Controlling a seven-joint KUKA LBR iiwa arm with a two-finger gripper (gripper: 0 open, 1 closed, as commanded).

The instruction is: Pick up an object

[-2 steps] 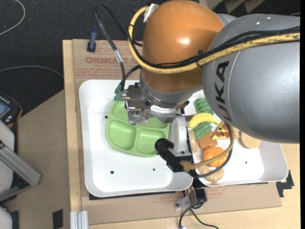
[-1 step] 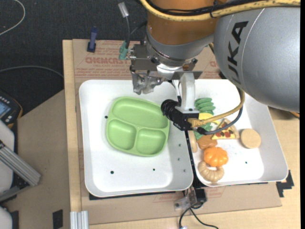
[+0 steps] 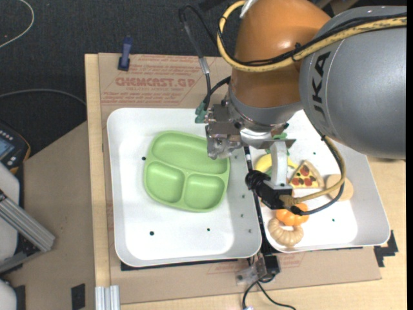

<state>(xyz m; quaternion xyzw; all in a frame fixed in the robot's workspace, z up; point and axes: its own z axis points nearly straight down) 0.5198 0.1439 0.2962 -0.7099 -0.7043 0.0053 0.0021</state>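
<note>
the gripper (image 3: pixel 216 148) hung over the green plate (image 3: pixel 186 171) at its upper right rim, in the left bin (image 3: pixel 129 231). i could not tell its grip. toy food (image 3: pixel 303 176) lay in the right bin (image 3: pixel 361 225).

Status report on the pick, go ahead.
End effector low over green divided plate's upper right rim, left bin. Grasp unconfirmed. Pizza slice toy, donut in right bin.
</note>
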